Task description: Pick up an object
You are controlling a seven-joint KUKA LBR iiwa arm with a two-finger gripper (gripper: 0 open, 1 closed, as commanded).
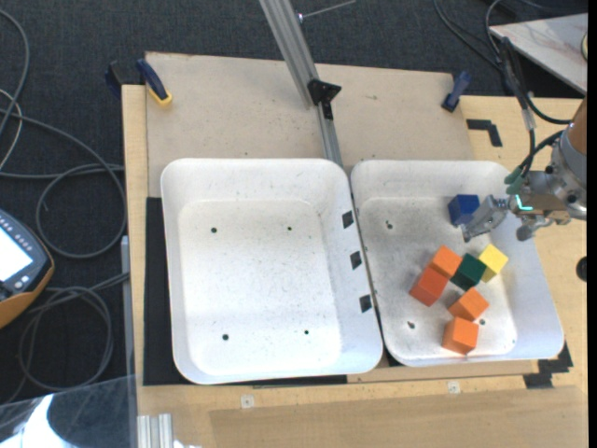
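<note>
Dark carpet and loose cables ring the bench (233, 101), where two white bins sit side by side. In the right bin (401, 334), the gripper (494, 215) hangs near the upper right, and whether it is clenched or released I cannot tell. A blue block (463, 207) lies just beside it at nine o'clock, nearest; orange blocks (438, 274) cluster toward seven o'clock.

Two white bins sit side by side on the bench. The right bin (522, 287) holds a blue block (462, 207) near its far side and, nearer, a cluster — orange blocks (438, 276), a green block (469, 271), a yellow block (493, 259). The gripper (492, 217) hangs just right of the blue block — not clasping it. The left bin (187, 278) lies alongside.
</note>
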